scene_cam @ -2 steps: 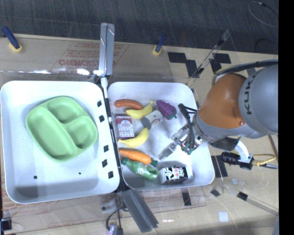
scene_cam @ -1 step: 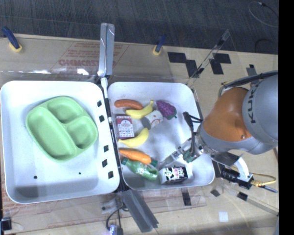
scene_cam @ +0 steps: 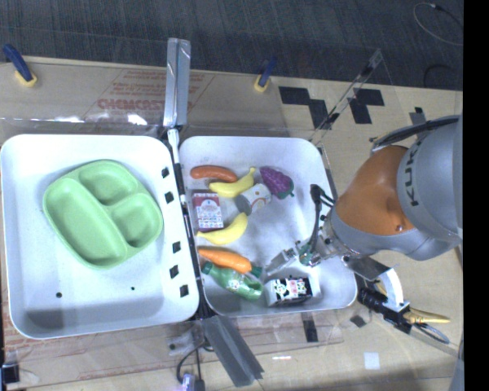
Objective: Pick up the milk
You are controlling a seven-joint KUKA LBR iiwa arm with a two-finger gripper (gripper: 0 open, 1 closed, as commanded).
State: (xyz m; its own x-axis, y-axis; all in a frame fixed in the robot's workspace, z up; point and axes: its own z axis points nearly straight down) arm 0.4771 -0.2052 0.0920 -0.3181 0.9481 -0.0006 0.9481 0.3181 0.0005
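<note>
The milk [scene_cam: 292, 289] is a small carton with a black-and-white cow pattern, lying at the front edge of the right bin [scene_cam: 310, 155]. My gripper [scene_cam: 297, 257] hovers just behind and above it, reaching in from the right. Its fingers are spread open and nothing sits between them. The carton is apart from the gripper and rests on the bin floor.
The right bin also holds a carrot [scene_cam: 225, 258], a green item [scene_cam: 232, 281] beside the milk, two bananas [scene_cam: 228, 231], a red-and-white box [scene_cam: 208, 212], a sausage [scene_cam: 214, 173] and purple grapes [scene_cam: 277, 181]. The left bin holds a green divided plate [scene_cam: 103, 211].
</note>
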